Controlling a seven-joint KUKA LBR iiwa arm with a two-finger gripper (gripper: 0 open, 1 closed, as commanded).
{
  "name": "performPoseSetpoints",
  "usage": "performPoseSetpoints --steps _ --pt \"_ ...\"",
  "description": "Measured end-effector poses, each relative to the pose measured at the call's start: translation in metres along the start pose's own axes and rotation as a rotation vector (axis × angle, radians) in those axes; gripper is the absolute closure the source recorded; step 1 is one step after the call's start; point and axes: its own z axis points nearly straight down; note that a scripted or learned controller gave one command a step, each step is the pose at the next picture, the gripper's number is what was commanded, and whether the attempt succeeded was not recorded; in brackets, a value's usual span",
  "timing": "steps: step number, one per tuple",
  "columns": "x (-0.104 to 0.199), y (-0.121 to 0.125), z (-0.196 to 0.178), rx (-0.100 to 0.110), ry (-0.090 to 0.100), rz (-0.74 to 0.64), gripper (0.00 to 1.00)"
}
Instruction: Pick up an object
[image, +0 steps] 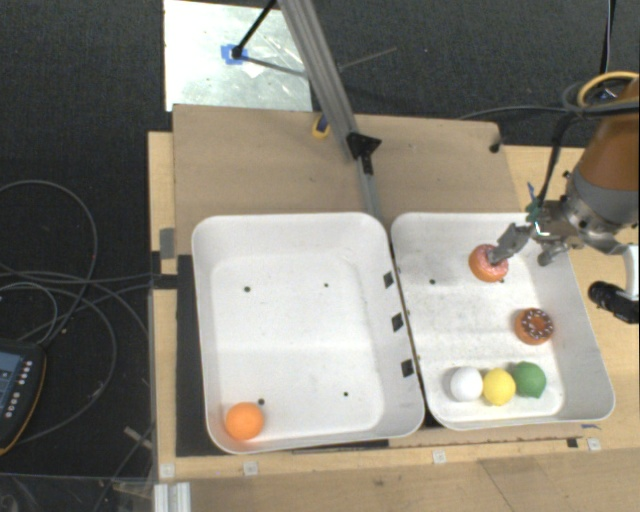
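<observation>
A: What does the overhead camera show on the bench (300, 150)?

B: Two white bins. The left bin (290, 235) has an orange ball (244, 421) in its near left corner. The right bin (440, 240) holds a pink doughnut (487, 264), a brown doughnut (534, 326), then white (465, 384), yellow (498, 386) and green (528, 380) balls in a row.

A: And the tool?

B: The tool (520, 242) sits just beside the pink doughnut, one finger (506, 247) touching it; whether it is clenched, I cannot tell.
</observation>
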Motion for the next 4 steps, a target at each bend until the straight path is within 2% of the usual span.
performPoseSetpoints --steps 1,3,4 --pt "0.000 0.001 -0.003 -0.004 -0.002 -0.002 0.00" --pt "-0.001 -0.012 0.092 0.001 0.000 0.004 0.00" --pt "-0.001 -0.010 0.099 -0.006 -0.002 0.003 0.00"
